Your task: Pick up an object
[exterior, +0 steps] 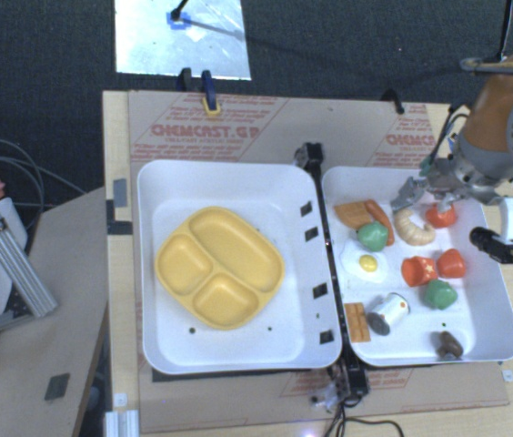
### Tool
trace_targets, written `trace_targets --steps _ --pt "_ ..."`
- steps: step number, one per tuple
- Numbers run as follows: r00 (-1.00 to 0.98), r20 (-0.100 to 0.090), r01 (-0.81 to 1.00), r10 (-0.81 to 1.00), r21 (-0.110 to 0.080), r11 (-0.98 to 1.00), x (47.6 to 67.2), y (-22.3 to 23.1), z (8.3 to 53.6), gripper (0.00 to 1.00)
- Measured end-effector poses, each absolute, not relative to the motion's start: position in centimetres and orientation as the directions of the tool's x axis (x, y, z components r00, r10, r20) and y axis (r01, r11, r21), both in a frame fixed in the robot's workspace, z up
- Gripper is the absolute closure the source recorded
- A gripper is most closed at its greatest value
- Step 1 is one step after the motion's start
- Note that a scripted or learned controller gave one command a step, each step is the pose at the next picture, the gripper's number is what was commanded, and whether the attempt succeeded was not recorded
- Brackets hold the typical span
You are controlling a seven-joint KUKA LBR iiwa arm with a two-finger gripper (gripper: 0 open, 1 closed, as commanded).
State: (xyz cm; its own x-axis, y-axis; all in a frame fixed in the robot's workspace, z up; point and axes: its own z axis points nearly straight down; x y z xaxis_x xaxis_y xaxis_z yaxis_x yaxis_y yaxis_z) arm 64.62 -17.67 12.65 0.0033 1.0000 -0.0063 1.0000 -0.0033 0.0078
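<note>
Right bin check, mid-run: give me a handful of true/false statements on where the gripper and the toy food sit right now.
1. The yellow divided plate lies in the left bin. True.
2. The gripper hangs over the left bin. False: it is over the far part of the right bin, near the croissant.
3. The fried egg lies in the right bin, just on the near side of a green vegetable. True.
4. The yellow divided plate holds the fried egg. False: its three compartments hold no food; the egg lies on the right bin's floor.
5. The small can lies on its side near the right bin's near edge. True.
</note>
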Motion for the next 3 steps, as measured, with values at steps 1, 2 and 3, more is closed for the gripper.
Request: trace_targets --steps 1,2,3 --pt "-0.007 0.009 1.0 1.0 0.0 0.007 60.9 -19.9 8.4 0.0" --pt "0.0 0.001 1.0 1.0 -0.002 0.0 55.9 -19.3 8.4 0.0" --pt "-0.002 -0.001 1.0 1.0 0.005 0.002 56.3 -19.4 9.6 1.0"
